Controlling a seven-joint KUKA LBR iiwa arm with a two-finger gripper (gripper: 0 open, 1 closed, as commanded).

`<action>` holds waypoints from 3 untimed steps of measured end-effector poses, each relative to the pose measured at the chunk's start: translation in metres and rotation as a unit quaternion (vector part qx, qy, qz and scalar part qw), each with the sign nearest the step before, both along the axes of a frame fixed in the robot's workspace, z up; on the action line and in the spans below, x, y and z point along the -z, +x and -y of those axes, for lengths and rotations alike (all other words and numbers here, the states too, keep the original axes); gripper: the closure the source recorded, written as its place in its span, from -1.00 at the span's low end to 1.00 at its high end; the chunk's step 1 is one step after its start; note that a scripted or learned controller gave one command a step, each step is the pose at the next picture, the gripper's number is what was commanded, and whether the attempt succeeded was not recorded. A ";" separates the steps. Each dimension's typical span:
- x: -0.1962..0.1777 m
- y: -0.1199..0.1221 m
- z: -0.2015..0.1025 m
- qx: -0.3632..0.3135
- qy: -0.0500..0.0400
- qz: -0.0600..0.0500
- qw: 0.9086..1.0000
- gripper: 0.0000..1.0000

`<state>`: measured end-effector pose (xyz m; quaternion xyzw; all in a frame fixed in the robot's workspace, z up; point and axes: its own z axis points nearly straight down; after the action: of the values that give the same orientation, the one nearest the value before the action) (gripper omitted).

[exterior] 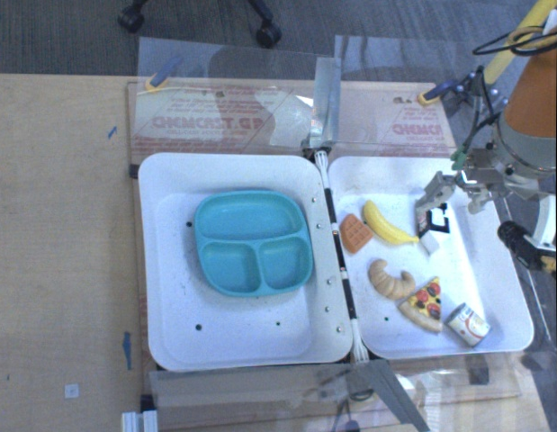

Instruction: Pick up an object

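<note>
One banana (389, 225) beside gripper (434, 220).

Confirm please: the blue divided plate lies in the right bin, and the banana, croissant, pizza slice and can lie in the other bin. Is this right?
Not quite. The camera view shows the blue divided plate in the left bin, not the right. The banana, croissant, pizza slice and can do lie in the other bin, the right bin.
</note>
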<state>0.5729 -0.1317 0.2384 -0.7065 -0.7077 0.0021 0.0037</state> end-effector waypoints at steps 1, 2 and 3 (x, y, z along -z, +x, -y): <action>0.124 0.065 -0.035 -0.001 -0.001 0.002 1.000 -1.00; 0.150 0.047 -0.039 0.000 -0.001 0.008 1.000 -1.00; 0.142 0.049 -0.037 0.002 0.000 0.009 1.000 1.00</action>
<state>0.6217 -0.0946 0.0963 -0.7081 -0.7061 -0.0040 -0.0030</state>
